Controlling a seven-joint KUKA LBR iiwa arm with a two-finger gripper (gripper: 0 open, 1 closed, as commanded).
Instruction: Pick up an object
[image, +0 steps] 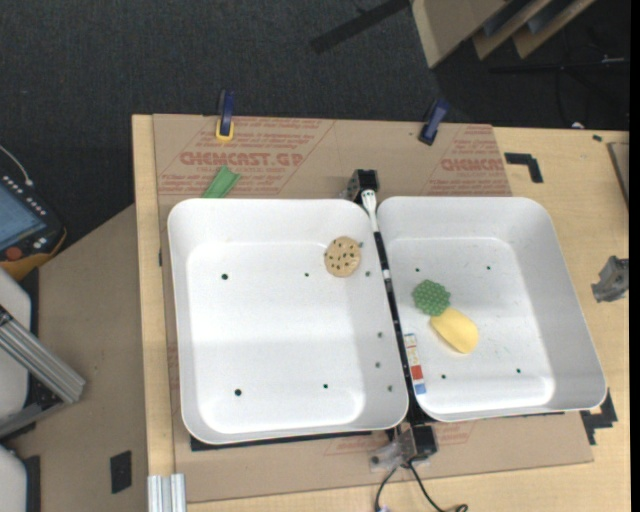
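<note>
We're looking down on the two white bins, sitting side by side on a brown cardboard sheet (150, 300). In the left bin (200, 400) there's a round tan cookie (342, 257) dotted with dark chips, lying flat near the bin's far right corner, well apart from everything else. Over in the right bin (540, 380) we've got a bumpy green ball (431, 296) and, just beside it on the near side, a smooth yellow lump (456, 331), both towards that bin's left half; whether the two touch, we can't tell. At the right edge a small grey piece of the gripper (610, 279) pokes in, outside the right bin's rim, well away from all three objects, and we can't tell whether it's spread or closed. On the cardboard's far edge sit two blue clamps (225, 104), with a green scrap (220, 182) lying by the left one.
</note>
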